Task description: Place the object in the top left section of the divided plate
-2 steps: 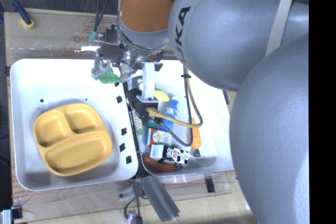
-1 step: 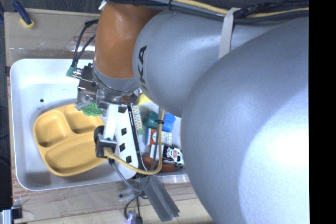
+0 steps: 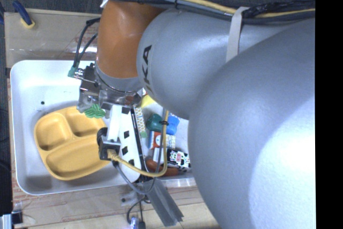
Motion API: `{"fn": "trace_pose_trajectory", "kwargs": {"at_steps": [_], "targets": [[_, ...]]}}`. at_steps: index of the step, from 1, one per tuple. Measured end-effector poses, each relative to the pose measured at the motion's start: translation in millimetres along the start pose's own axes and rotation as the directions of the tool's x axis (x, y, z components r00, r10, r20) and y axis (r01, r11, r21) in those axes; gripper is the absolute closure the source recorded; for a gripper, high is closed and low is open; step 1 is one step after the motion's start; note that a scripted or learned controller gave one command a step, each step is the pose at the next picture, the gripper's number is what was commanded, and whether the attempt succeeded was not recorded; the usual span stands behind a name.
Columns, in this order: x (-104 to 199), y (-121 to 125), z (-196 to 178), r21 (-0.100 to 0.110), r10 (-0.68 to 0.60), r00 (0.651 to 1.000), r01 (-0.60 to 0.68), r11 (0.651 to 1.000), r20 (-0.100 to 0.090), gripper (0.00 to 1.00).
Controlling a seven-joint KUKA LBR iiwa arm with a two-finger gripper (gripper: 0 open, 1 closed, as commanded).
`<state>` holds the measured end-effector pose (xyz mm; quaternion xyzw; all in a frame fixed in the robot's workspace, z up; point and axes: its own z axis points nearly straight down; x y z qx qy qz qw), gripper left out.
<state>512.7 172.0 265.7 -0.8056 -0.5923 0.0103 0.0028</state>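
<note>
One grey arm (image 3: pixel 225 94) fills much of the camera view; its gripper (image 3: pixel 95 107) hangs over the upper right edge of the yellow divided plate (image 3: pixel 67 142) in the white bin (image 3: pixel 24 94); a small green object (image 3: pixel 96 111) sits at its tip; whether the claw grips it, I cannot tell.

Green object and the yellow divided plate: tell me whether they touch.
Cannot tell. In the camera view the green object overlaps the yellow divided plate's upper right rim, beneath the tool, but the slanted view shows neither contact nor gap.
</note>
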Motion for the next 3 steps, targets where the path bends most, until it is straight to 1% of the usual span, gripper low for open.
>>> {"fn": "trace_pose_trajectory", "kwargs": {"at_steps": [1, 2, 3], "targets": [[36, 0, 66, -0.008, -0.084, 0.996, 0.084, 0.996, -0.004, 1.0], [36, 1, 66, -0.008, -0.083, 0.997, 0.083, 0.997, -0.004, 0.0], [-27, -10, -22, -0.012, -0.178, 0.984, 0.177, 0.984, -0.006, 0.0]]}}
